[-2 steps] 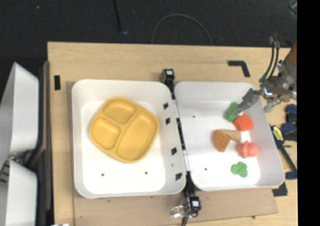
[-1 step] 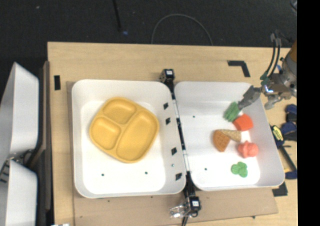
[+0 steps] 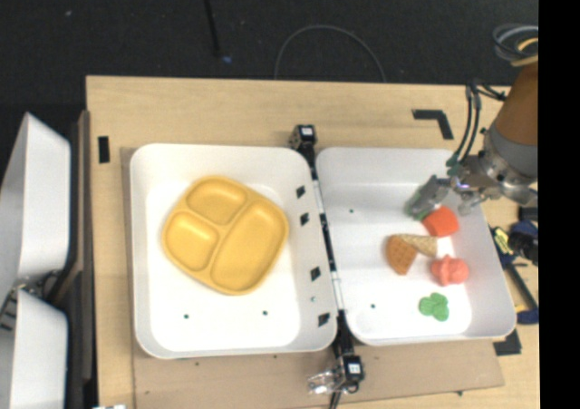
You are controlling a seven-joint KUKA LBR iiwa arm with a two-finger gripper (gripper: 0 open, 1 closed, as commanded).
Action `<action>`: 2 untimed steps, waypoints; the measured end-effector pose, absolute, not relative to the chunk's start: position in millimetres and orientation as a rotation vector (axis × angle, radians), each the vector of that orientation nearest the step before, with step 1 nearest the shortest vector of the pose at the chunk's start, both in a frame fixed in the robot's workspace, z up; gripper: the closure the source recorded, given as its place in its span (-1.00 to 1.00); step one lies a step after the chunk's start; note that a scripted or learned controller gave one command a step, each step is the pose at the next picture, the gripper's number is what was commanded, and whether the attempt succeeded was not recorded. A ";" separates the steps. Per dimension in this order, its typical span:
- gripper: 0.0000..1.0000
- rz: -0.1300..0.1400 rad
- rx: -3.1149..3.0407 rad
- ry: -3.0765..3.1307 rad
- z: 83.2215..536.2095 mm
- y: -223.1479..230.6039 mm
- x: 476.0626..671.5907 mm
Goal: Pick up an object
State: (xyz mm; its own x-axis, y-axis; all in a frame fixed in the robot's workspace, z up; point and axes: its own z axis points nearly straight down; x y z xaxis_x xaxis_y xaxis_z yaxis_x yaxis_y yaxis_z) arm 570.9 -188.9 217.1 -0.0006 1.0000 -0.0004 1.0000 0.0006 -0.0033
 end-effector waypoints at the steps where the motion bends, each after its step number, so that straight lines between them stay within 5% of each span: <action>1: -1.00 0.005 -2.224 -2.217 156.0 -190.3 576.8; 2: -1.00 0.004 -2.226 -2.216 103.5 -191.2 576.4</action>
State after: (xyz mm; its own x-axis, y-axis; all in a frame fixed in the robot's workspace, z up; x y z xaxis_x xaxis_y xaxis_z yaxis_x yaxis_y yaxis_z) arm 576.4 -191.2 103.5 0.0046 1.0000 -0.0012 1.0000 -0.0046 -0.0023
